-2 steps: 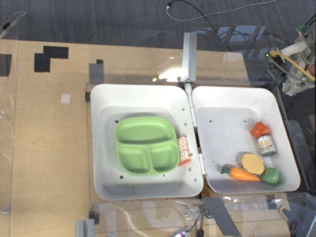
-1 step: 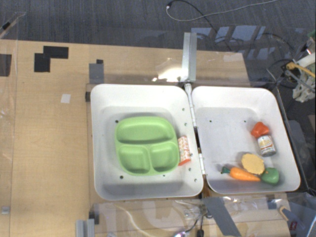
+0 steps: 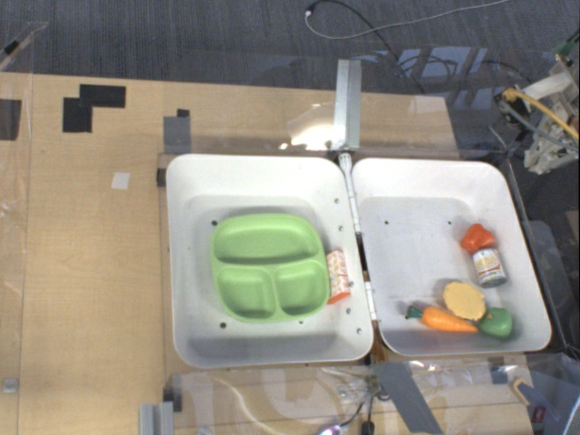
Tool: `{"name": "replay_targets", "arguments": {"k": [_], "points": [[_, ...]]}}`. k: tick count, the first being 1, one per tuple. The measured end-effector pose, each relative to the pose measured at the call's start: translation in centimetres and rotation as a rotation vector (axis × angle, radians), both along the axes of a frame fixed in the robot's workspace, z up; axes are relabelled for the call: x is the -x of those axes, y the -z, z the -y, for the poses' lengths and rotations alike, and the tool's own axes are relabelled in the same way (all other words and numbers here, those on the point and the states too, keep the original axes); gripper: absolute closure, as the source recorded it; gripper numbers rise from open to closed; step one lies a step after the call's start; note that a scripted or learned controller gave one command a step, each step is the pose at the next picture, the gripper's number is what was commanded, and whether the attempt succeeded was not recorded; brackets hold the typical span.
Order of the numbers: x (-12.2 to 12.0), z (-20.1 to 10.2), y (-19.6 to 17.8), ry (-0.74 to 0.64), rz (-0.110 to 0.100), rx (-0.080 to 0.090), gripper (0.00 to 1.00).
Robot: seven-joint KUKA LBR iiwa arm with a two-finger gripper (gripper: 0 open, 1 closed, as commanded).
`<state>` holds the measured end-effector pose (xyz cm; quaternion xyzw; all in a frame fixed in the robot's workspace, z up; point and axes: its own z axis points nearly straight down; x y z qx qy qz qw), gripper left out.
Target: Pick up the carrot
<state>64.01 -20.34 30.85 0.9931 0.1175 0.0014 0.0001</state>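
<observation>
The carrot (image 3: 442, 319) lies untouched at five o'clock in the right bin (image 3: 426, 184), touching a round yellow cookie (image 3: 464, 300). The pick has not begun; next comes reaching down over it. The fingers' state cannot be told.

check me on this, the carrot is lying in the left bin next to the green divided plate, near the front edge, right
Not quite. The camera view shows the carrot lying in the right bin, not the left one, near its front edge. It sits beside a round yellow piece and a green item. The green divided plate is in the left bin.
</observation>
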Motion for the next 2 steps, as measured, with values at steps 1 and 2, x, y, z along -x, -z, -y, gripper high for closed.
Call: {"name": "replay_targets", "arguments": {"k": [1, 2], "points": [[-0.1, -0.2, -1.2, -0.009, 0.003, 0.001, 1.0], [-0.3, -0.3, -2.4, -0.018, 0.007, 0.002, 1.0]]}}
